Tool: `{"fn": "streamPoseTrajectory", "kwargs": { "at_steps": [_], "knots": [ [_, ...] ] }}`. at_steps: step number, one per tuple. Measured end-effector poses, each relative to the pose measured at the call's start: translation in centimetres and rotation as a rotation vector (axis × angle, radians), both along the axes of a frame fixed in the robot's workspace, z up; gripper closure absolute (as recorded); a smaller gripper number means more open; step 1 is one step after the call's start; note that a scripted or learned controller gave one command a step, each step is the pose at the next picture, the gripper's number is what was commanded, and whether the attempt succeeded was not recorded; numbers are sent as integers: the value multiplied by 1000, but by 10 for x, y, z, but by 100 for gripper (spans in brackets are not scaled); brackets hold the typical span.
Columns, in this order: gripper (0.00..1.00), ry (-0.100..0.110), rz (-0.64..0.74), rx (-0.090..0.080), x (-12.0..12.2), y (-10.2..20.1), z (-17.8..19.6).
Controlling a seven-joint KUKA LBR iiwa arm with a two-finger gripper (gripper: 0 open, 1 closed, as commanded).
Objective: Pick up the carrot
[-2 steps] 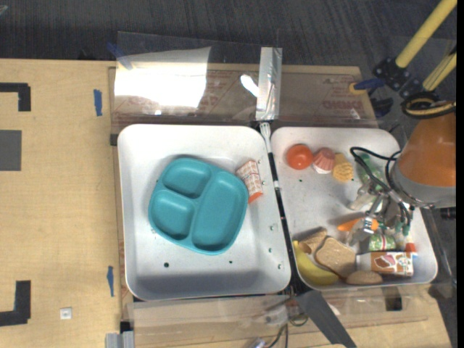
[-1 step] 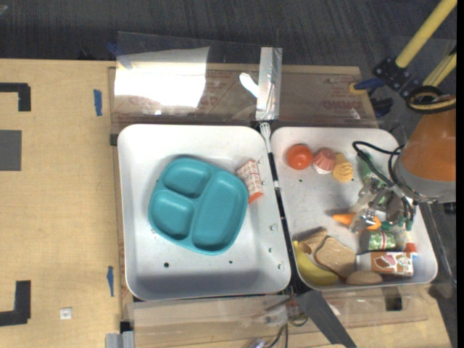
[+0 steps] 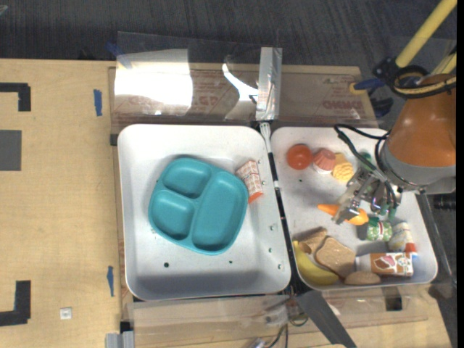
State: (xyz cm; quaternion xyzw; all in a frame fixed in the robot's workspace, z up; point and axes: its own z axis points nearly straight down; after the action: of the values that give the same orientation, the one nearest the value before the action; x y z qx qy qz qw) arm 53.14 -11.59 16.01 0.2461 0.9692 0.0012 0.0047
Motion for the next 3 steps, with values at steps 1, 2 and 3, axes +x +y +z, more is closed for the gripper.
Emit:
{"fn": "streamPoseTrajectory", "kwargs": {
  "at_steps": [1,2,3],
  "knots": [
    [100,-1,135,-2,-29,54,81],
    [100,11,92,1,-51,79,28],
    [100,-1,94,0,-48,79,41]
  ]
}}
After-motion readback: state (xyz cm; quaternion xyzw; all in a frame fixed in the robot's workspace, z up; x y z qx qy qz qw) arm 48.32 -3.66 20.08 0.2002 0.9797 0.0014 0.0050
